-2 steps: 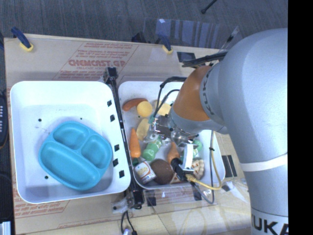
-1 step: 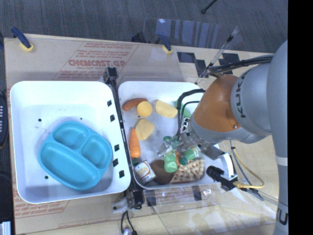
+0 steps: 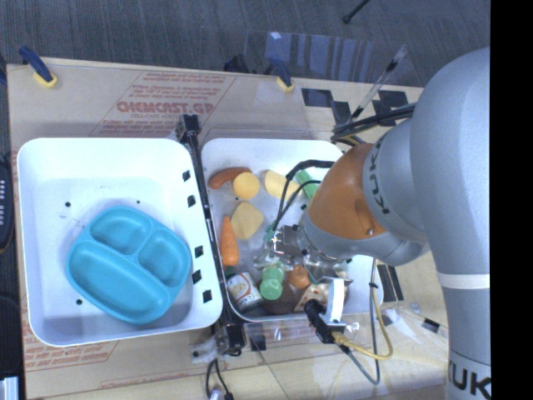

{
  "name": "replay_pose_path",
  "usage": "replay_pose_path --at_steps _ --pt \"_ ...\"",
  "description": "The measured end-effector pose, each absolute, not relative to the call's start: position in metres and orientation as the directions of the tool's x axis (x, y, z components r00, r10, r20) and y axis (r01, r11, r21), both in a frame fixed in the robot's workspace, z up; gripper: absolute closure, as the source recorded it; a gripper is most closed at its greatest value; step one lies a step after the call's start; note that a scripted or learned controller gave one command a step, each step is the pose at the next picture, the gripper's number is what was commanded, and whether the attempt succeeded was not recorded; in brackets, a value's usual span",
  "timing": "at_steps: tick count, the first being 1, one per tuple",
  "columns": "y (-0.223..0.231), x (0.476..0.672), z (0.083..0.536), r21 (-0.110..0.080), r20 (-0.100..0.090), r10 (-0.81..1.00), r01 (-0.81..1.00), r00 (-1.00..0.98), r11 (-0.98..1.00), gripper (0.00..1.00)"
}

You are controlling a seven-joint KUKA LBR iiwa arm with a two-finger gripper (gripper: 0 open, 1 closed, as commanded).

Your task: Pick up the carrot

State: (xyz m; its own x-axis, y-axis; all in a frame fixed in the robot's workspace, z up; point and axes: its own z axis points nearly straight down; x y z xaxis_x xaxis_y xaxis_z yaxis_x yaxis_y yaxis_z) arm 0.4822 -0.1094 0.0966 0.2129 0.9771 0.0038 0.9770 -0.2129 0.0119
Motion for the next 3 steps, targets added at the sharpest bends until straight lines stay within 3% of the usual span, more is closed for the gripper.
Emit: replay_pose_path --at_steps 1,2,3 --pt "-0.105 0.486 0.15 -0.003 0.001 0.97 0.97 -0.241 0.241 1.0" --pt "-0.112 0.479 0.097 0.0 0.008 0.964 0.964 0.266 -0.266 1.0" --pt "-0.098 0.481 0.096 0.012 0.0 0.876 0.876 0.483 -0.483 1.0"
